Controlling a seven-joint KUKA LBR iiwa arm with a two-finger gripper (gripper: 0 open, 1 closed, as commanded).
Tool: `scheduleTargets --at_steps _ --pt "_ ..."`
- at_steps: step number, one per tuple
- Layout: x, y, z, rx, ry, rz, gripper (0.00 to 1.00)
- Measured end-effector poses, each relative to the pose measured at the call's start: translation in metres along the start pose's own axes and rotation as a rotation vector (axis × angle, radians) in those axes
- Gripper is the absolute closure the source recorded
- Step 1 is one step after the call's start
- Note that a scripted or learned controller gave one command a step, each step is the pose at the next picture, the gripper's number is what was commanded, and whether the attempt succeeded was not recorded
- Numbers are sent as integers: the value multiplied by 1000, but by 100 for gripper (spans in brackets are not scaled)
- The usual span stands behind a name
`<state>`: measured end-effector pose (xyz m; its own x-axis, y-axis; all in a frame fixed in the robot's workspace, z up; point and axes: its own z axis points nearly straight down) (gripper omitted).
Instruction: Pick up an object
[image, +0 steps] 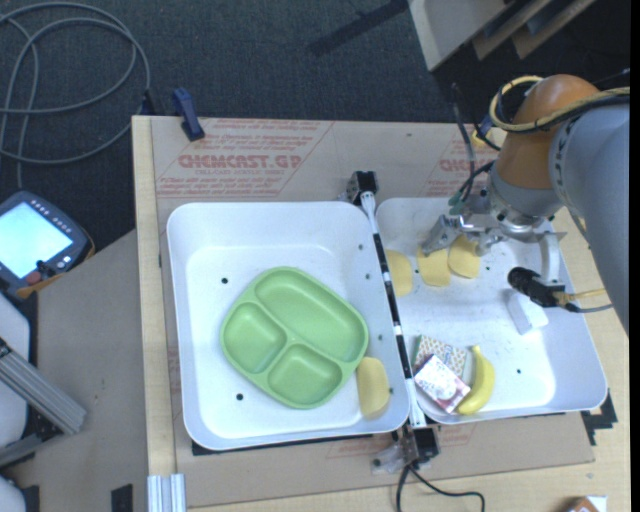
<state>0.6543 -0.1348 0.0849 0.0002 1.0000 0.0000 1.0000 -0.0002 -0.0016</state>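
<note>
Arm: grey robot arm lowered into right shallow white bin (560, 385) | Gripper (462, 232): over pale yellow rounded pieces (450, 264), likely lining up a pick; finger opening can't be told | Nearby: yellow banana (480, 380), patterned packet (440, 372) | Left bin: green divided plate (293, 336)

Two bins sit side by side on a bench. In the left bin (190, 235), a divided plate (293, 336) lies centre, a potato-like lump (373, 386) at its right. In the right bin (570, 375), three rounded pieces (436, 267) cluster near the back beneath the gripper (462, 228); a banana (479, 381) and a small packet (440, 378) lie at the front.
</note>
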Motion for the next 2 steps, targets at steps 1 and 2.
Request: scheduleTargets --at_steps 1,2 --pt "-43 13 0 -5 -2 0 0" --pt "36 12 0 0 2 -2 0"
